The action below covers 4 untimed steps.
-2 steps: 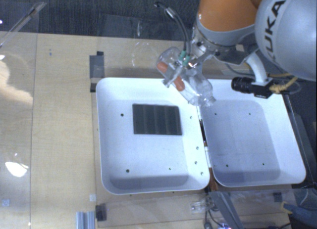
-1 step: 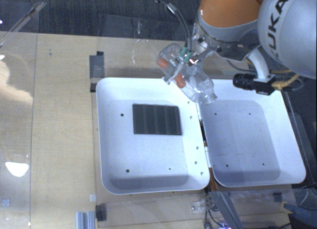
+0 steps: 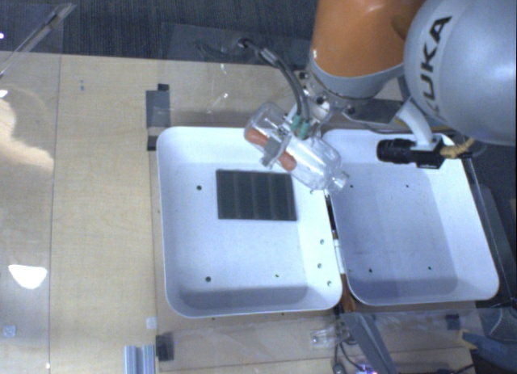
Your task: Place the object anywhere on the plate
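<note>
The object (image 3: 275,148), a small reddish-orange piece, sat between the clear plastic jaws (image 3: 284,153) of the arm, which were closed on it above the far edge of the left bin (image 3: 182,227). The dark ribbed plate (image 3: 256,195) lay flat on that bin's floor, just nearer the camera than the jaws. The right bin (image 3: 420,235) stood beside it on the table (image 3: 89,203).

Count on inspection: two white bins, the left bin (image 3: 174,227) and the right bin (image 3: 420,227). One dark ribbed plate (image 3: 256,195) in the left bin. One clear plastic bottle (image 3: 303,157) at the far rim, between the bins.
</note>
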Each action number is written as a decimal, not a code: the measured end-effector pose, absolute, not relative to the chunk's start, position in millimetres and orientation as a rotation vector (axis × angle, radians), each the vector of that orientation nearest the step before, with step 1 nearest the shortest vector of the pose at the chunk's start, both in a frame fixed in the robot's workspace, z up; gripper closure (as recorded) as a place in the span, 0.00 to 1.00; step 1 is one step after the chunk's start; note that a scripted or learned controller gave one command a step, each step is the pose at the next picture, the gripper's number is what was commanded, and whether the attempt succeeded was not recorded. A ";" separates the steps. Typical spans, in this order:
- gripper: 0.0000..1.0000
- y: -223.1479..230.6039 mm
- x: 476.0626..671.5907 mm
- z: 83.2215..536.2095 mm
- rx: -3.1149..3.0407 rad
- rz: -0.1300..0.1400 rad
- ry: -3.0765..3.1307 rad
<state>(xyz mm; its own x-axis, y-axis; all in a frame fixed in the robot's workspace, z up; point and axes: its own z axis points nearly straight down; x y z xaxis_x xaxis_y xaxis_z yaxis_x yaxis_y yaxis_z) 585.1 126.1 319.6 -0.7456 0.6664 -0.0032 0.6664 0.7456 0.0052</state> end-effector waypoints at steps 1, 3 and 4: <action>1.00 126.7 586.5 331.1 1.115 0.012 2.926; 1.00 127.1 589.4 353.5 1.109 0.024 2.918; 1.00 127.3 590.8 364.7 1.106 0.030 2.914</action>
